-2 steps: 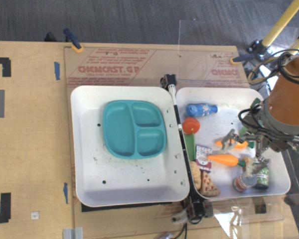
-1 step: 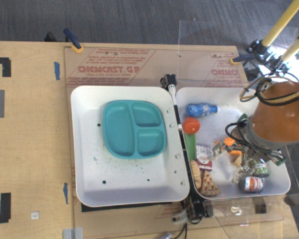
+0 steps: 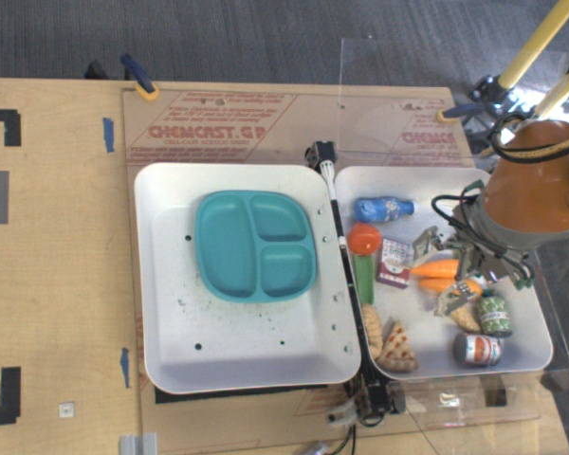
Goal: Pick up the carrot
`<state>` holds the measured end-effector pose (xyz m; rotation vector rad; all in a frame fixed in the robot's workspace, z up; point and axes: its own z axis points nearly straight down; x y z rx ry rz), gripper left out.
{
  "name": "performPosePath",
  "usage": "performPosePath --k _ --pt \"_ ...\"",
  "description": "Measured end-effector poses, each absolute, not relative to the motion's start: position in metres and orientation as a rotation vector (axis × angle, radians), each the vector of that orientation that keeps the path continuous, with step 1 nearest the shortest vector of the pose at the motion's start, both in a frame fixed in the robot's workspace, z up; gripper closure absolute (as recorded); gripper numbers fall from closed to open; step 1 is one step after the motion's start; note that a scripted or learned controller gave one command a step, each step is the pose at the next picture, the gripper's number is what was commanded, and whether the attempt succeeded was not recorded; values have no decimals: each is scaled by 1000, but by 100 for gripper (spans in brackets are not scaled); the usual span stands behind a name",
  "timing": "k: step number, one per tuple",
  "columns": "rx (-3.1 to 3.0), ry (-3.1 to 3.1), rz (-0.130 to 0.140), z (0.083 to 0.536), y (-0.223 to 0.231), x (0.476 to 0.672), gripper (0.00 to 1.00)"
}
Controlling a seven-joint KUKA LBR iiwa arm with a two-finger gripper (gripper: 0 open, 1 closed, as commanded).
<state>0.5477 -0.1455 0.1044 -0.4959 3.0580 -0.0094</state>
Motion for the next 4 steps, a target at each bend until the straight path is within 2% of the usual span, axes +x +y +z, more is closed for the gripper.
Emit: performPosePath --k 1,2,3,4 --pt "12 3104 -6 96 -156 522 0" --pt "13 3110 -4 103 -156 520 100" --pt "255 3122 3 152 -102 502 100" --pt "590 3077 4 186 -46 498 100"
